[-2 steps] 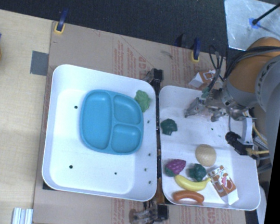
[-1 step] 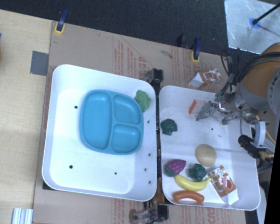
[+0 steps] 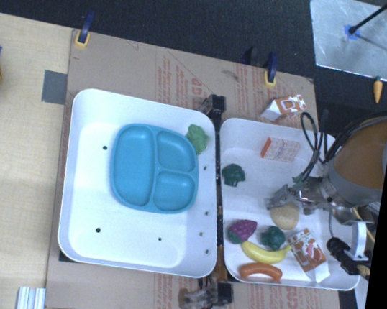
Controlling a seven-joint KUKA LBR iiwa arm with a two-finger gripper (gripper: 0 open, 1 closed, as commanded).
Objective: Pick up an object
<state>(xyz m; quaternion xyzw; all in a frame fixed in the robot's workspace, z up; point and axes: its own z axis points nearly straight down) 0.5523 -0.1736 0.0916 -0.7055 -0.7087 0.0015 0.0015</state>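
My gripper (image 3: 285, 200) hangs low in the right bin (image 3: 255, 134), just above and touching the top edge of a beige round potato-like object (image 3: 285, 217). Around it lie a dark green broccoli piece (image 3: 233, 173), a purple item (image 3: 242, 230), a dark green item (image 3: 273, 236), a yellow banana (image 3: 263, 253), an orange-red sausage (image 3: 260, 271), a red-and-white packet (image 3: 307, 251) and an orange-and-white carton (image 3: 280, 149). Nothing is visibly lifted off the bin floor.
The left bin (image 3: 78, 190) holds a blue divided plate (image 3: 155, 168) and a light green leafy piece (image 3: 197, 138) at its far right corner. A small carton (image 3: 285, 107) lies outside behind the right bin. The grey arm (image 3: 356, 165) and its cables cover the right bin's right side.
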